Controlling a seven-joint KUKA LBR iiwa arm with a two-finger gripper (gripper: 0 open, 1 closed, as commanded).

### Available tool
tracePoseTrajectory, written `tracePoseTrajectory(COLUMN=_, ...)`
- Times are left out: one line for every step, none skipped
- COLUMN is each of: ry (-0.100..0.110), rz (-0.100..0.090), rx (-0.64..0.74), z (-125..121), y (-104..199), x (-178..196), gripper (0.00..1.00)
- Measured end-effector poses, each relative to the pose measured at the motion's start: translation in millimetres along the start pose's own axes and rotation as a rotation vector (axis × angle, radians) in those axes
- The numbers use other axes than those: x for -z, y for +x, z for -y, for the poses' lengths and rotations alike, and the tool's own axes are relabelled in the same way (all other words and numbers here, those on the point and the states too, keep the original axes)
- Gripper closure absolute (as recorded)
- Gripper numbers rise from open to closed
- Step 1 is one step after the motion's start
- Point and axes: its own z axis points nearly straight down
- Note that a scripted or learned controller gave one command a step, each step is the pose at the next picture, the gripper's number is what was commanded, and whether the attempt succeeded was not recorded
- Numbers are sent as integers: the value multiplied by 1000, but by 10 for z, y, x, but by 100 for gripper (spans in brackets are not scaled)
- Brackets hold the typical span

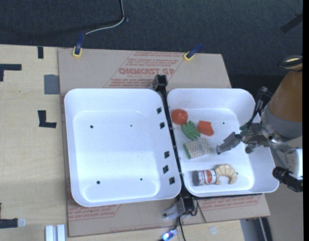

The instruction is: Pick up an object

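Note:
The right bin (pixel 245 100) holds several small objects. A red ball (pixel 179 116) lies near the divider, with a green toy (pixel 190 130) and an orange block (pixel 205 128) beside it. A beige speckled block (pixel 196 148) sits in the middle. Near the front wall lie a small can with a red label (pixel 205 177) and a croissant (pixel 226 173). My gripper (pixel 223 147) reaches in from the right, low over the bin floor. It is just right of the speckled block, above the croissant, with nothing seen in its grasp.
The left bin (pixel 74 149) stands next to the right one on a cardboard sheet (pixel 139 69). A black clip (pixel 160 82) joins the bins at the back. The arm's orange band (pixel 290 97) rises over the right bin's right wall.

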Motion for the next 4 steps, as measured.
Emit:
tracePoseTrajectory(ry=1, rz=0, rx=1, z=-1, y=5, x=97, gripper=100)
tracePoseTrajectory(ry=-18, rz=1, rx=11, z=-412, y=696, x=1436, gripper=100)
tracePoseTrajectory(ry=-7, rz=-2, rx=11, z=-107, y=1529, x=1910, gripper=100)
tracePoseTrajectory(ry=-6, rz=-2, rx=9, z=6, y=2207, x=2278, gripper=100)
